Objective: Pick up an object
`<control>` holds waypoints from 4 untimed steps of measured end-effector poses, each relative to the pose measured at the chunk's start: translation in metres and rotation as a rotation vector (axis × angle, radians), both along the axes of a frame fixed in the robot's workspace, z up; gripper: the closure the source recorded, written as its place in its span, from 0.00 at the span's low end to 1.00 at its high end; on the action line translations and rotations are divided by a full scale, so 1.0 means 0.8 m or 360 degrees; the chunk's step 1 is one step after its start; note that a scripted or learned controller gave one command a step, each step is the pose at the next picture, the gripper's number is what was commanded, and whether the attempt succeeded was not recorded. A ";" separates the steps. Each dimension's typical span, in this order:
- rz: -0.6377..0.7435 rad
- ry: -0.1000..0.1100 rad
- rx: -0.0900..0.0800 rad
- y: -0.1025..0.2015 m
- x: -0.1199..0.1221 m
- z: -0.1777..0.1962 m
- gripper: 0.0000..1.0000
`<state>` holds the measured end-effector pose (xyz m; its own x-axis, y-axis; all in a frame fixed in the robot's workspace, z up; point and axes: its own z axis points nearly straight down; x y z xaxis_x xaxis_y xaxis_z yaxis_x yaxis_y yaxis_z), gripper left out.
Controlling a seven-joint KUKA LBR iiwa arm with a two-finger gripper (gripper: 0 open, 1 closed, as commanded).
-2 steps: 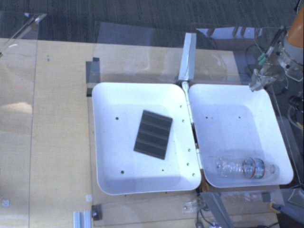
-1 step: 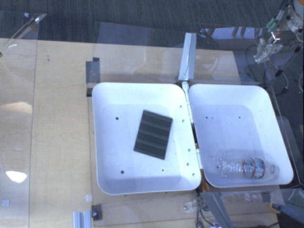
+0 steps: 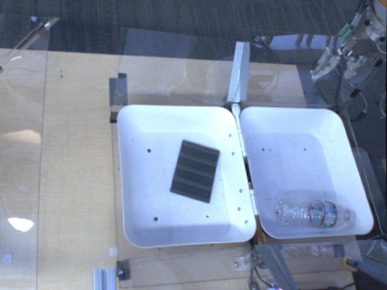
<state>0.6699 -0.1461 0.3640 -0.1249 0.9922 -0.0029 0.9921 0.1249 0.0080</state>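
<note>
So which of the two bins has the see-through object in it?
The right bin. A clear plastic bottle lies on its side near that bin's front edge. The left bin holds a dark grey ribbed rectangular block, which is opaque.

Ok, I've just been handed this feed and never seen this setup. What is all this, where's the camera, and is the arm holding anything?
One fixed camera looks down at a slant on a wooden bench carrying two shallow white bins. The left bin holds a dark ribbed rectangular slab, lying flat near its middle. The right bin holds a clear plastic bottle on its side near the front edge. The robot arm's gripper sits at the upper right, beyond the bins. I see nothing held in it.
</note>
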 end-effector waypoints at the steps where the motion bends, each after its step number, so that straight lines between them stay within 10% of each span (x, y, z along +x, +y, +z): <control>1: -0.0179 0.0008 0.0004 0.047 -0.119 -0.129 0.00; 2: -0.0281 0.0008 0.0004 0.005 -0.196 -0.179 0.00; 3: -0.0639 0.0008 0.0008 0.103 -0.214 -0.225 0.00; 4: -0.0683 0.0007 0.0009 0.108 -0.188 -0.224 0.00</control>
